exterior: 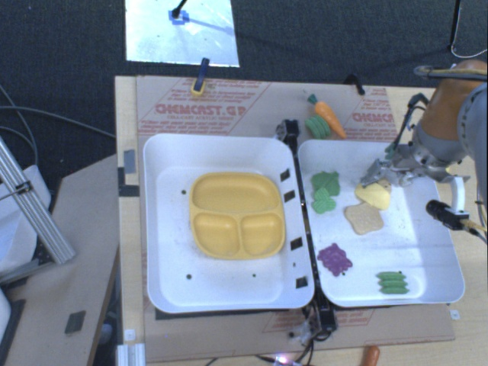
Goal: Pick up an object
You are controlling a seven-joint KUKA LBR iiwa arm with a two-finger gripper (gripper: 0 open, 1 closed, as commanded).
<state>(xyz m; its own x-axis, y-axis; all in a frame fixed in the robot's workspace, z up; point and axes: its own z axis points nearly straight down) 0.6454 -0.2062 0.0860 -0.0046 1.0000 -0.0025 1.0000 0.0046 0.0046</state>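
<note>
The hand [379, 178] is down on the yellow food piece [374, 196] just beneath it, approach step; whether it's spread or pinching, cannot tell. Next comes a firm squeeze, then lift.

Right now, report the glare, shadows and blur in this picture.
Camera view: glare washes out the shiny sheet on the dark floor at the top; the white bins are bright, the right bin showing soft shadow patches near the arm; the yellow tray is evenly lit; the gripper looks slightly soft.
</note>
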